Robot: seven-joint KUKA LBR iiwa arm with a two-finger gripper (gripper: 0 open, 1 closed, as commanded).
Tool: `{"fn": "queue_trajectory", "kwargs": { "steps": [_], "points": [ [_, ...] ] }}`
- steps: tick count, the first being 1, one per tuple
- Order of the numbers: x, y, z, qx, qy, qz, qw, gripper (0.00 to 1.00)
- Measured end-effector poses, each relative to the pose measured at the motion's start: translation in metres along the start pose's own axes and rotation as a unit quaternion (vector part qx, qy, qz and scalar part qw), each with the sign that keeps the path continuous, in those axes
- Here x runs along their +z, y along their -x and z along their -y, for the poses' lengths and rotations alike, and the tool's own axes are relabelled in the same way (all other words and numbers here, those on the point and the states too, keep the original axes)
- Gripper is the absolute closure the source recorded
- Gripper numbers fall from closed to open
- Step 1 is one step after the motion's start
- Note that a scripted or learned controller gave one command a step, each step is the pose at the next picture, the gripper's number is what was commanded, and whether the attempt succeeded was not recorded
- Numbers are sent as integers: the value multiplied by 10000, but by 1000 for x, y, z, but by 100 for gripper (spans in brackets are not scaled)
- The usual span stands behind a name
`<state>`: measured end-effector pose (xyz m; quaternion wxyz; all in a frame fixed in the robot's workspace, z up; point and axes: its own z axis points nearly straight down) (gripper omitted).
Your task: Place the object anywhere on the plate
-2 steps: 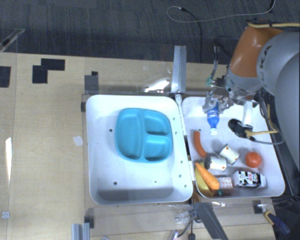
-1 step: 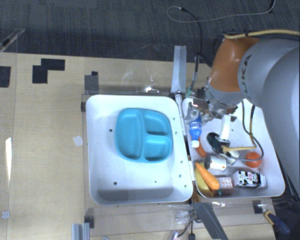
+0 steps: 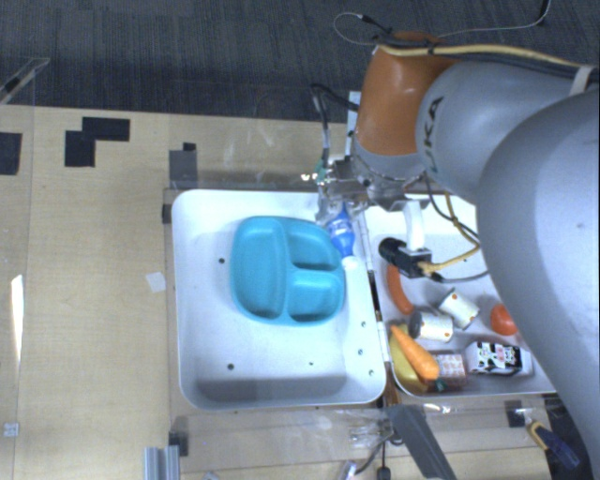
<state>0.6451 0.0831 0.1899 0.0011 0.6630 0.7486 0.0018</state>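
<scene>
One small clear plastic bottle with a blue label [image 3: 340,234] hangs pinched in our gripper [image 3: 337,208], just over the blue divided plastic plate's [image 3: 281,272] right rim; the plate lies lower-left.

The arm [image 3: 525,150] is bulky, smooth and rounded, grey, with a broad orange band [image 3: 398,98] above the wrist. Dark lettering [image 3: 437,120] marks the grey shell beside that band. Thin black cables [image 3: 375,28] and a pale yellowish hose [image 3: 487,53] trail over it.
</scene>
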Motion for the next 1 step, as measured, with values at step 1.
{"fn": "queue_trajectory", "kwargs": {
  "steps": [1],
  "points": [
    [0,0,0,2,1,0,10000,0]
  ]
}}
